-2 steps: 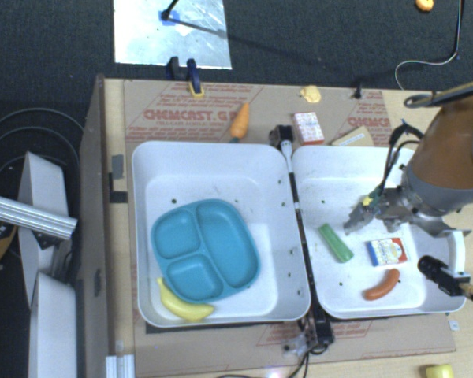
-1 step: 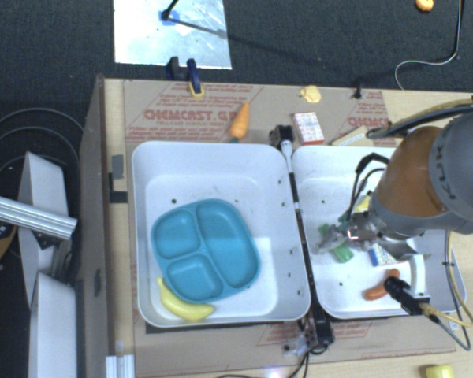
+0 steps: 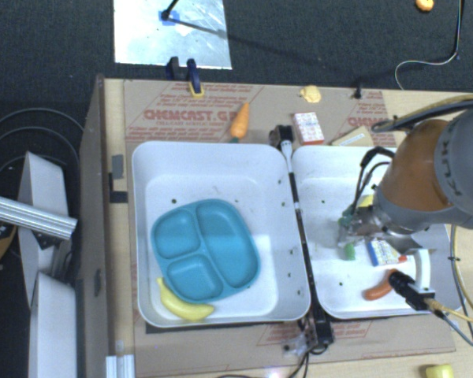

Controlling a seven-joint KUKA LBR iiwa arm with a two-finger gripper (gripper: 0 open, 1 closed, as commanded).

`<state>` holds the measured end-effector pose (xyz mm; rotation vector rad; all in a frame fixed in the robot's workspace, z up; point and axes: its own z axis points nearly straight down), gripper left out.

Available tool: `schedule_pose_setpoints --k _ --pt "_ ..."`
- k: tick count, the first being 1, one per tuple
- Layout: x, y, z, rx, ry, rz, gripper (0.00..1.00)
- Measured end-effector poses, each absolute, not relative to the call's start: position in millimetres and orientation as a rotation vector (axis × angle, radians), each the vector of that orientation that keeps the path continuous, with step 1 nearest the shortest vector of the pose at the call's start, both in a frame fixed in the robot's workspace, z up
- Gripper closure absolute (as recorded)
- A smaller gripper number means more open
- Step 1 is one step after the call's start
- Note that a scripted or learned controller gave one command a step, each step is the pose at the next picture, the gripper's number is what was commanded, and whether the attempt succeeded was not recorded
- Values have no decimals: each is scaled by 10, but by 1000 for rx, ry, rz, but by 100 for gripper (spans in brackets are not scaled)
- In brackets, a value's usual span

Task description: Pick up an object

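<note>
Tool [image 3: 353,230] sits low inside the right bin [image 3: 331,183], left of that bin's centre, hanging from the grey arm [image 3: 426,172] that covers the bin's right half. Tool state: cannot tell from this angle whether it is open or closed. Candidate objects are all on the right bin's floor. A small green piece [image 3: 348,250] lies left of the bin's centre, just on the front-wall side of the tool; whether the two touch is not resolvable. A white packet with blue and red print [image 3: 382,252] lies about mid-bin, with its far end tucked under the arm. An orange-red sausage [image 3: 377,291] lies close to the bin's front wall, apart from the packet. The left bin [image 3: 213,168] stands against the right bin's left wall, with their rims meeting along a dark seam. It holds a blue divided plate [image 3: 206,250] lying flat, well to the left of the right bin. A yellow banana [image 3: 183,305] lies farther left still, at the plate's front-left edge. On the cardboard-covered worktop [image 3: 181,116], a small red-and-white box [image 3: 307,127] lies just beyond the right bin's far-left corner. An orange carrot-like item [image 3: 239,121] lies left of that corner, and a small yellow lump [image 3: 310,94] lies farther back from the same corner.
</note>
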<state>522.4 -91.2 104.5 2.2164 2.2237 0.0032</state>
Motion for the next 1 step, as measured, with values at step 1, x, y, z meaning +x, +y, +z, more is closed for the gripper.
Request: schedule_pose_setpoints --k 1 --pt "5578 -144 1895 2202 2232 16 100"
